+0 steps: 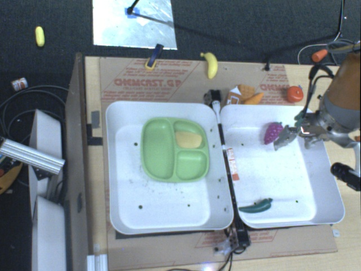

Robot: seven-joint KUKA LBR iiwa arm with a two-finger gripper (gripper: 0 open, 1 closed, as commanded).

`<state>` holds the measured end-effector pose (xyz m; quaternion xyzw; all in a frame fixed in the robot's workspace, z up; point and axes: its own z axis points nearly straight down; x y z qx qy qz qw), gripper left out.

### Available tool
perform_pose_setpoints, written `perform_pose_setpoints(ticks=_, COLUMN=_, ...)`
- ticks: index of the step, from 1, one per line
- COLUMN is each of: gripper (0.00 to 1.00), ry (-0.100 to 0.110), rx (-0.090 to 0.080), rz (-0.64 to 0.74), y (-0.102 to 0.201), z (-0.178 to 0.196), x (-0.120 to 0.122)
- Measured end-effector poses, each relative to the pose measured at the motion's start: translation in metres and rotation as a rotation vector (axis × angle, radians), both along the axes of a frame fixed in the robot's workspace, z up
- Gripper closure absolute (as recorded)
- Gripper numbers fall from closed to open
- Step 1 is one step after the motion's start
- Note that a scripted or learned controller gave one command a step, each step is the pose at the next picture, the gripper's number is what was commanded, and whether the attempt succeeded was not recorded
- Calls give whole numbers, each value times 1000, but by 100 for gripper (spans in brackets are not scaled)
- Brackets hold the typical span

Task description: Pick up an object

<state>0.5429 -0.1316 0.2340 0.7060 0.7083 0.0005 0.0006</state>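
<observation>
While the grey two-finger tool (294, 133) hung over the right white bin (324, 208), its fingers stood apart. A purple grape bunch (273, 132) lay just beside them, ungripped.

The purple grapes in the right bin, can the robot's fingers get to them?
Probably yes. The purple grapes lie alone on the right bin floor, with the gripper right beside them and nothing between.

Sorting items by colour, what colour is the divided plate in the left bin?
Light green, in the camera view: divided plate.
</observation>
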Motion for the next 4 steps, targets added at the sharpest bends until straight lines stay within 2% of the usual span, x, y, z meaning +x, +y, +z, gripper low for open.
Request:
perform_pose_setpoints(ticks=1, gripper=0, ry=4, rx=-1, rz=-4, y=-50, z=-153, x=36)
perform_pose_setpoints(ticks=2, gripper=0, ry=-7, rx=-2, rz=3, y=-40, z=-148, x=100)
perform_pose_setpoints(ticks=3, gripper=100, ry=-5, rx=-1, rz=3, y=-41, z=-138, x=98)
perform_pose_setpoints(ticks=4, gripper=100, ry=2, rx=1, rz=3, y=20, z=-90, x=61)
